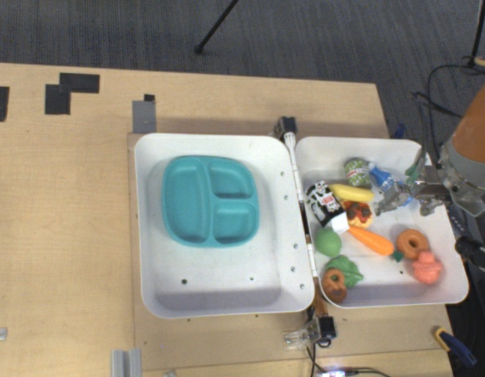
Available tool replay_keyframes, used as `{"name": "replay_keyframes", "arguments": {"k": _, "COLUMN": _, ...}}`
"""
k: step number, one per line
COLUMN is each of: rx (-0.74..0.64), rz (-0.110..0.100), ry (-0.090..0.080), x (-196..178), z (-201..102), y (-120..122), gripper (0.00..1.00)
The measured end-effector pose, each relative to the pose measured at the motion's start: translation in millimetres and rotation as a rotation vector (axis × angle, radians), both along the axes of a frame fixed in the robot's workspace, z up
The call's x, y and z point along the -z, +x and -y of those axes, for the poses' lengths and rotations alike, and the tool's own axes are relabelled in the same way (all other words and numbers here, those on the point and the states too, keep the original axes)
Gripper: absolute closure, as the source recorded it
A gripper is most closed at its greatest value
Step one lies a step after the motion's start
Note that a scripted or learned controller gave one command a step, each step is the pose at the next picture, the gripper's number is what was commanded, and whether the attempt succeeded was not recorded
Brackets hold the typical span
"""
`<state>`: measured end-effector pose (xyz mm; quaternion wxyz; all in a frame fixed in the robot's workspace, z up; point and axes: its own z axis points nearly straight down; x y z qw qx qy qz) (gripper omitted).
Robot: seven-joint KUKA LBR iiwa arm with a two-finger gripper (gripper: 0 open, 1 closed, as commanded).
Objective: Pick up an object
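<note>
One claw [399, 197] (low) over toys.

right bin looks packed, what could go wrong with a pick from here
The toys lie crowded: the banana touches the black-and-white toy, and the carrot lies beside the doughnut, so the pincer may catch two or knock one aside. The pink toy sits near the right bin wall, leaving little room.

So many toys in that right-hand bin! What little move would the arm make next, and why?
Probably a short drop straight down: the gripper hovers over the right white bin, holding nothing, with the yellow toy banana and orange toy carrot close by.
</note>
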<state>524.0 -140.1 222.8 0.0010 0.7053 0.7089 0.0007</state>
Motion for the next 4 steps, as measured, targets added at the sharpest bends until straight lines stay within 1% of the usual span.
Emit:
{"name": "replay_keyframes", "arguments": {"k": 1, "rx": -0.069, "rz": 0.006, "ry": -0.001, "x": 135.8, "z": -28.8, "y": 3.6, "gripper": 0.0}}
{"name": "replay_keyframes", "arguments": {"k": 2, "rx": -0.069, "rz": 0.011, "ry": -0.002, "x": 124.3, "z": -28.9, "y": 5.4, "gripper": 1.0}}
{"name": "replay_keyframes", "arguments": {"k": 3, "rx": 0.061, "rz": 0.0, "ry": 0.001, "x": 38.1, "z": -73.9, "y": -36.5, "gripper": 1.0}}
{"name": "replay_keyframes", "arguments": {"k": 4, "rx": 0.062, "rz": 0.0, "ry": 0.001, "x": 38.4, "z": -73.6, "y": -36.8, "gripper": 0.0}}
